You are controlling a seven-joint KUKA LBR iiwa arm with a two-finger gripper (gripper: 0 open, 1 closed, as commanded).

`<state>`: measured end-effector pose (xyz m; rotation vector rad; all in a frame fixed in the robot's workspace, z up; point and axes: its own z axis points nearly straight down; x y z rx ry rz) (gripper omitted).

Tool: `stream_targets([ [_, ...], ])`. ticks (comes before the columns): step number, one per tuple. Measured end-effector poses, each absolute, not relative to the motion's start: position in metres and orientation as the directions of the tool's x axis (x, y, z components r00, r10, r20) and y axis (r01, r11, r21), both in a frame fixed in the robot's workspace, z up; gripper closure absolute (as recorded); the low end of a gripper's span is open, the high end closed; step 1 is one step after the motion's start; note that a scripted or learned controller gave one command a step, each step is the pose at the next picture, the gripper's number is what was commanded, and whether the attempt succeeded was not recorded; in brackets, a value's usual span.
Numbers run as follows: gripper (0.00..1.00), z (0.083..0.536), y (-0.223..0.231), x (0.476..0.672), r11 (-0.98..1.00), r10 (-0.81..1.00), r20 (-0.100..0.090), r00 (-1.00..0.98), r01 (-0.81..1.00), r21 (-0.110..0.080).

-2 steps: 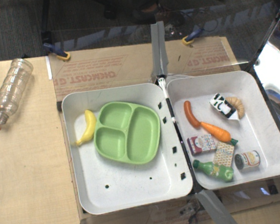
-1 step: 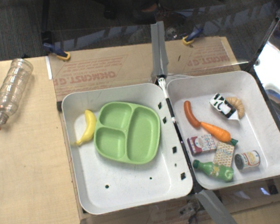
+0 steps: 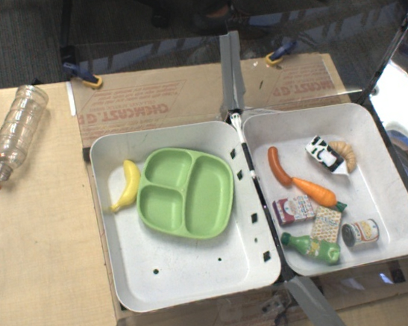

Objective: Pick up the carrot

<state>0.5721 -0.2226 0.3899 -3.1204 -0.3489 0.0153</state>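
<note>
Pincer open or closed: you cannot tell, nor how it stands to the carrot. Your target, the orange tapered carrot (image 3: pixel 315 190), lies slantwise near the middle of the right-hand shallow white bin (image 3: pixel 362 110), thick end toward that bin's far left. Sharing that bin: a red sausage (image 3: pixel 279 167) by its left wall, a small pink carton (image 3: pixel 293 210), a green plastic bottle (image 3: pixel 312 248) and a small tin can (image 3: pixel 361 233) along its near edge. Just beside that bin, the left white bin (image 3: pixel 130 282) holds a green divided plate (image 3: pixel 185 193) and a yellow banana (image 3: pixel 126 184).
</note>
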Motion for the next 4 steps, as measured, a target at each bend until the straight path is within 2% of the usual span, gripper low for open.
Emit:
stream_targets([
  [1,1.00,0.367,-0.222,0.569,-0.954,0.300,-0.010,0.954,0.300,-0.004],
  [2,1.00,0.414,-0.213,0.593,-0.979,0.204,-0.009,0.979,0.204,-0.001],
  [3,1.00,0.391,-0.222,0.545,-0.977,0.214,-0.010,0.977,0.214,-0.002],
  [4,1.00,0.381,-0.222,0.523,-0.967,0.255,-0.009,0.967,0.255,-0.003],
])
